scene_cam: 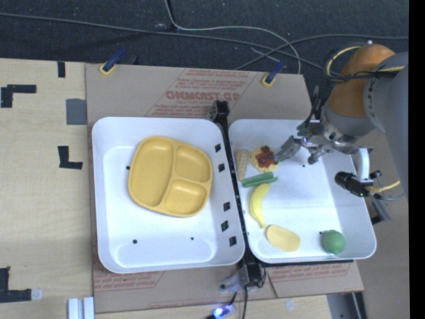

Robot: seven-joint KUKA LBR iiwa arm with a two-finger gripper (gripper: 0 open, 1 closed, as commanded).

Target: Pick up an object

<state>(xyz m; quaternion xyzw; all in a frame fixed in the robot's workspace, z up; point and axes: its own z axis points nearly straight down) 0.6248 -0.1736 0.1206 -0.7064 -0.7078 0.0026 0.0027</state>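
Nothing lifted yet: pincer (287, 150), jaws parted and holding nothing, sits low beside the red item (265, 157) in the right bin (345, 208).

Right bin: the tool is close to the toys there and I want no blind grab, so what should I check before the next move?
1. Tool over the right bin, near the red toy: ok.
2. Something held by the tool: cannot tell.
3. Target standing free: not ok; the red toy, a pale piece and a green stick crowd together.
4. Easier picks lying apart: ok; the banana, the yellow oval piece and the green ball.
5. Yellow divided plate in the left bin, away from the arm: ok.
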